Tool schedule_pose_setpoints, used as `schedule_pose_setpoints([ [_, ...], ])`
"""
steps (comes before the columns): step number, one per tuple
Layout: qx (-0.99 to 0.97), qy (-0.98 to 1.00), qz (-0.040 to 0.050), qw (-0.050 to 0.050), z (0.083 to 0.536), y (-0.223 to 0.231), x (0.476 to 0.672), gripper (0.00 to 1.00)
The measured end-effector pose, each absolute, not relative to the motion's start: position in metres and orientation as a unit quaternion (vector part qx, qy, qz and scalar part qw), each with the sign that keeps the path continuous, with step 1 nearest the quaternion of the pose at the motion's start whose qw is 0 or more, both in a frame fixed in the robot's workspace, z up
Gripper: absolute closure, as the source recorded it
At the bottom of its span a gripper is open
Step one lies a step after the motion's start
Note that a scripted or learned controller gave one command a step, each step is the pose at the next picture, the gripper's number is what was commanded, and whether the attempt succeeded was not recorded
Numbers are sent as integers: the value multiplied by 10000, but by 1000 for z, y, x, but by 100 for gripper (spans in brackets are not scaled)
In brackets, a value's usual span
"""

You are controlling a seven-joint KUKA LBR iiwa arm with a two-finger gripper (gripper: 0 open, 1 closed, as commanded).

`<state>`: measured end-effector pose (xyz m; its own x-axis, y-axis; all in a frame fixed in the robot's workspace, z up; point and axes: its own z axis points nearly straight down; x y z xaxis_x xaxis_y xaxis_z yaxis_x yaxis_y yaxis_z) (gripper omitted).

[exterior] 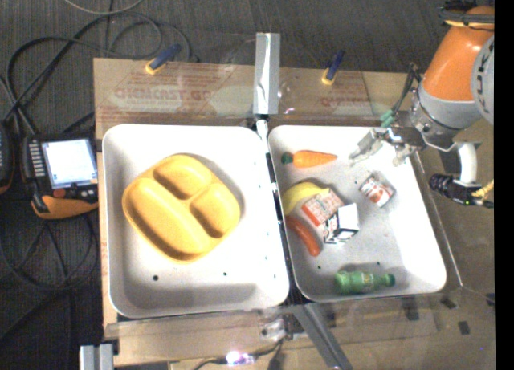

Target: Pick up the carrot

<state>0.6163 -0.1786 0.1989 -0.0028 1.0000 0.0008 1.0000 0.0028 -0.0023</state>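
We get one fixed camera above the bench (241, 87), looking down at a slant, set back enough to take in both bins (128, 280), arm (458, 79) entering right.

The bench (233, 87) carries two shallow white bins side by side. The left bin (128, 280) and the right bin (422, 240) touch along their inner rims. Two clamps (163, 57) sit near the bench's far edge.
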Motion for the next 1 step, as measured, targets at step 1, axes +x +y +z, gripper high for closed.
schedule_pose_setpoints([
  [1,-6683,-7439,14,-5,93,-130,638,0],
])
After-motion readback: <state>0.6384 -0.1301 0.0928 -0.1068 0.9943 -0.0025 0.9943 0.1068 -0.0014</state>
